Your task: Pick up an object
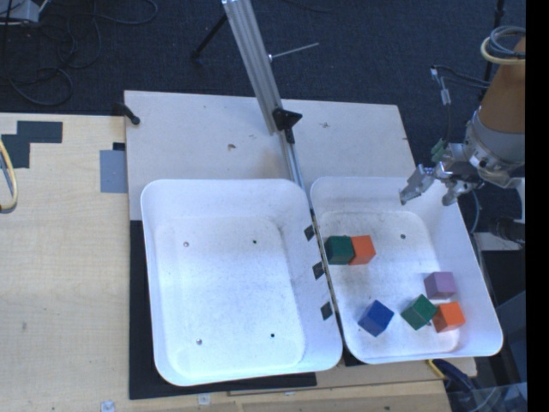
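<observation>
The right bin [390,194] holds several small blocks. A dark green block [340,249] touches an orange block [362,249] near the bin's left side. A purple block [440,284], a green block [419,312], an orange block [449,317] and a blue block [376,318] lie toward the front right. My gripper [431,187] hangs over the bin's back right corner, well above the blocks. Its two fingers are spread apart with nothing between them.
The left bin [159,230] sits beside the right one, with black clips along the shared wall. A slanted aluminium post [257,63] rises behind the bins. Cables lie on the dark floor at the back.
</observation>
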Controlling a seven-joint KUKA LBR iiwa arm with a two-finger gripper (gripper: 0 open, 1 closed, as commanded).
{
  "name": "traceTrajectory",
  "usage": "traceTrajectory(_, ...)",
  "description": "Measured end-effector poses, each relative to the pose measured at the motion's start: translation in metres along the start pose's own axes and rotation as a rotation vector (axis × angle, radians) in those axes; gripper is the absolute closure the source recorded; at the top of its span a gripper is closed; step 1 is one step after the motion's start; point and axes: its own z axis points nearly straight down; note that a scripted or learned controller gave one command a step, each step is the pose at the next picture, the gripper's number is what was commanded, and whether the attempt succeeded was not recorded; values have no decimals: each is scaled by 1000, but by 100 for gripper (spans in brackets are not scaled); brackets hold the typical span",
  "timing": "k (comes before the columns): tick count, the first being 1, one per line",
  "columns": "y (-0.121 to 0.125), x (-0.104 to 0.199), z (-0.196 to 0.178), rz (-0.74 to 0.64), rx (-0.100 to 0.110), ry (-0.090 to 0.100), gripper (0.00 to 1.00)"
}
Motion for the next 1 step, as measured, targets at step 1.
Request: traceTrajectory(1,-34,0,44,6,5,2,0)
